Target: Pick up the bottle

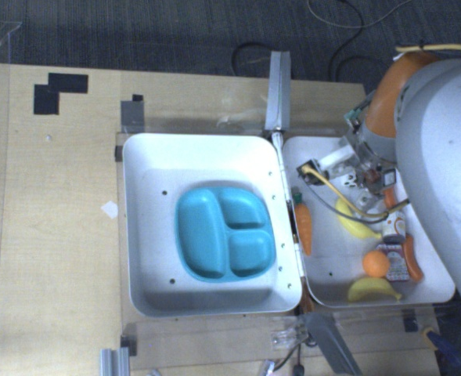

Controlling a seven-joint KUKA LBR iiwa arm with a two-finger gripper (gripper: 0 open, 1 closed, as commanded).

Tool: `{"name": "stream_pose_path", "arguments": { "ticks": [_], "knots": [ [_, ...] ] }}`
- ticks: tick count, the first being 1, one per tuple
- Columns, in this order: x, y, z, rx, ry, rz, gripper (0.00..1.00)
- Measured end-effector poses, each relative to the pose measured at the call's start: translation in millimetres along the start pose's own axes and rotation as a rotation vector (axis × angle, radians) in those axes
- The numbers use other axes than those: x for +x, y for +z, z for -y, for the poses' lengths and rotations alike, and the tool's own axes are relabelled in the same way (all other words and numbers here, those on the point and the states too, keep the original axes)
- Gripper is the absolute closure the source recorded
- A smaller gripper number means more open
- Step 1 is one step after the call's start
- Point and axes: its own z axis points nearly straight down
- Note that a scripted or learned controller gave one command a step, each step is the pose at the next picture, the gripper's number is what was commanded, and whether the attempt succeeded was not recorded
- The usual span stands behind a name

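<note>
Bench surface: pale wood-toned board (pixel 50 233) carrying black tape patches (pixel 58 91) at its far left and a vertical metal bracket (pixel 278 92) at the seam between the bins. Beyond the bench lies dark grey carpet (pixel 136 14), with thin cables (pixel 347 10) looped across it.

Left bin (pixel 148 288): white, shallow, holding a blue sectioned tray (pixel 224 232) near its centre.

Right bin (pixel 324 276): white, set just beside the left one. Contents: an orange carrot (pixel 304 227) along the left wall; a yellow banana (pixel 352 218) mid-bin; an orange fruit (pixel 376 264) toward the near edge, with a second yellow banana (pixel 372 290) just below it. The bottle (pixel 405 258), reddish-orange with a pale label, lies near the right wall, just beside the orange fruit and partly hidden by the arm.

Arm (pixel 441 171): grey, orange band at upper right, covering the bin's right side. The gripper (pixel 347 180) sits over the far part of the right bin, above the first banana, well apart from the bottle. Finger position: cannot tell.
</note>
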Motion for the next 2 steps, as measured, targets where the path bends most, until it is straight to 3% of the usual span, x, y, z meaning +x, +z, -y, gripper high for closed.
{"name": "stream_pose_path", "arguments": {
  "ticks": [1, 2],
  "knots": [
    [-50.5, -62.8, 35.9, -0.001, 0.149, -0.001, 0.0],
    [-48.8, -73.3, 36.4, 0.0, 0.144, -0.004, 1.0]
  ]
}}
